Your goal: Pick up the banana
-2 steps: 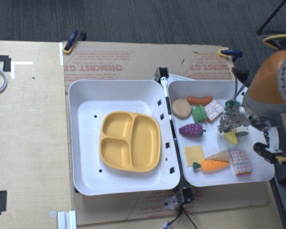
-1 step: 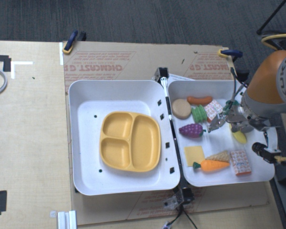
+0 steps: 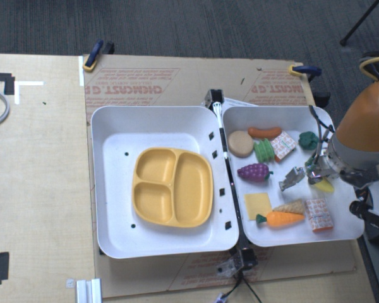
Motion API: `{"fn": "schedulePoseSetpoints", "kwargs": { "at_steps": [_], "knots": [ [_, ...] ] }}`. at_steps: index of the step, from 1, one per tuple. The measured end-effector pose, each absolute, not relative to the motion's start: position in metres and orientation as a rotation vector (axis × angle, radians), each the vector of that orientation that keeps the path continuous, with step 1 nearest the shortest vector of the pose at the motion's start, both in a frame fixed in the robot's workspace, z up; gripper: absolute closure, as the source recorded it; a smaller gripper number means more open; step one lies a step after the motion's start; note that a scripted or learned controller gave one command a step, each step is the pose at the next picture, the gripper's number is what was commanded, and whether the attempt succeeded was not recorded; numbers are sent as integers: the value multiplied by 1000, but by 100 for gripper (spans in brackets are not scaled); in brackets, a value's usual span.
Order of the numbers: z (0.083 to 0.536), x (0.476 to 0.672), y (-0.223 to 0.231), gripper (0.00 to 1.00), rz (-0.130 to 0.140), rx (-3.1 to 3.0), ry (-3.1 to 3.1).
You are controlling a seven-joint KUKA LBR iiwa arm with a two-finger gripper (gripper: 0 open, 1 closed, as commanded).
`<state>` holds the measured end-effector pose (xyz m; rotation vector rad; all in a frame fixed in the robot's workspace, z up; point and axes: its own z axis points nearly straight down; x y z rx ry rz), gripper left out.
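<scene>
Two white bins sit side by side on cardboard, the sheet pinned by two blue-and-yellow clamps [image 3: 93,55] at its far corners, presumably to stop the setup from sliding. The left bin [image 3: 107,169] holds one yellow divided plate [image 3: 174,187] with three compartments, nothing on it. The right bin [image 3: 341,232] carries all the toy food, which puts every pick target on the side the arm reaches in from. Count in the right bin: one beige round [image 3: 241,143], one orange-red sausage [image 3: 265,132], one green ribbed vegetable [image 3: 263,151], one red-and-white packet [image 3: 283,146], one dark green piece [image 3: 308,139], one bunch of purple grapes [image 3: 253,172], one yellow cheese slice [image 3: 258,204], one carrot [image 3: 279,219] with a pale beige piece [image 3: 291,206] touching it, and one patterned box [image 3: 319,214]. One banana [image 3: 326,185]: only a small yellow end is visible near the bin's right wall, just above the patterned box, the rest covered by the wrist. The arm [image 3: 363,128] is low over that same spot, with the gripper [image 3: 303,174] down among the items between the grapes and the banana, consistent with an attempt at the target. Gripper opening: cannot tell from this angle. Nothing can be confirmed as held. Judgement: the pick is in progress, not verified; neighbours are close, so a wrong catch is possible.
</scene>
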<state>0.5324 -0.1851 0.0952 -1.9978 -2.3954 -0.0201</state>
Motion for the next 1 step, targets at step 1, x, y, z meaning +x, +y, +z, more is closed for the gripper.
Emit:
{"fn": "schedulePoseSetpoints", "kwargs": {
  "at_steps": [1],
  "knots": [
    [142,531,-222,0,0,-2020,-2408]
  ]
}}
